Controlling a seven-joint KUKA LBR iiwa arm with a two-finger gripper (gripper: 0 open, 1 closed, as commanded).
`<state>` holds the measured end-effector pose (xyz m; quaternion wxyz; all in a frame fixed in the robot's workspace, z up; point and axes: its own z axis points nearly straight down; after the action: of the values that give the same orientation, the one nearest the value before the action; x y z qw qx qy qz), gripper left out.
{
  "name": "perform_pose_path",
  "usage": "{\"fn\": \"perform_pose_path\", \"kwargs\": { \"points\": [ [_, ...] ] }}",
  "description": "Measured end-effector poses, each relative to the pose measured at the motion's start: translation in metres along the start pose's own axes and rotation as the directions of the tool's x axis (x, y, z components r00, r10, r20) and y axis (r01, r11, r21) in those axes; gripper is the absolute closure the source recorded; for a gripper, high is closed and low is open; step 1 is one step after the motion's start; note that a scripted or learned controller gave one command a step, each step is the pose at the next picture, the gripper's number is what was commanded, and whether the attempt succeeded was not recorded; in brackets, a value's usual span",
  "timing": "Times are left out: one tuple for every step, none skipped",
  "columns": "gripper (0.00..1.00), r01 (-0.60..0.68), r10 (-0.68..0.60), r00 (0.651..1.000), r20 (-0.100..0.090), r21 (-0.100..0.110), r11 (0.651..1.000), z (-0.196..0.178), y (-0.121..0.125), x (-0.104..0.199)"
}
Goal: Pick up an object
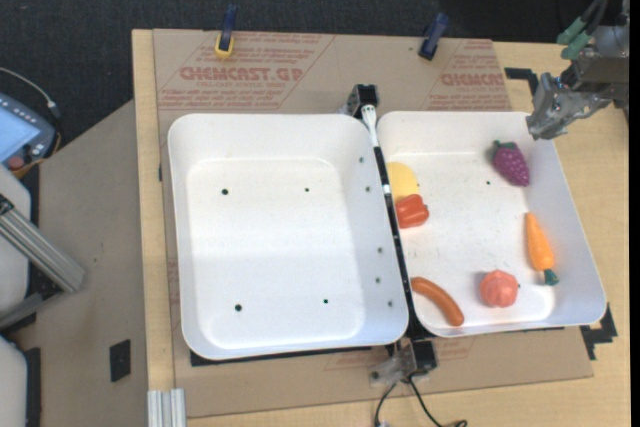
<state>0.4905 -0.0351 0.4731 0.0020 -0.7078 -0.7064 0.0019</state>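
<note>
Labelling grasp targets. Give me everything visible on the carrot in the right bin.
The carrot is a small orange toy, plastic by its look, tapered, with a green stub at its near end. It lies flat on the right bin's floor by the right wall, running roughly front to back. Nothing touches it; the pink fruit sits just beside its stub end, apart.

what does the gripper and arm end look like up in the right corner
The gripper is a boxy grey metal unit with dull silver parts at its lower end. Dark cables loop down to it from above, and small teal-green fittings sit at its upper left side.
</note>
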Motion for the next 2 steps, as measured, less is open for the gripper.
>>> {"fn": "perform_pose_path", "kwargs": {
  "points": [
    [1.0, 0.0, 0.0, 1.0, 0.0, 0.002, 1.0, 0.059, -0.012, -0.003],
    [1.0, 0.004, -0.004, 1.0, -0.001, -0.001, 1.0, 0.083, -0.011, 0.02]
  ]
}}
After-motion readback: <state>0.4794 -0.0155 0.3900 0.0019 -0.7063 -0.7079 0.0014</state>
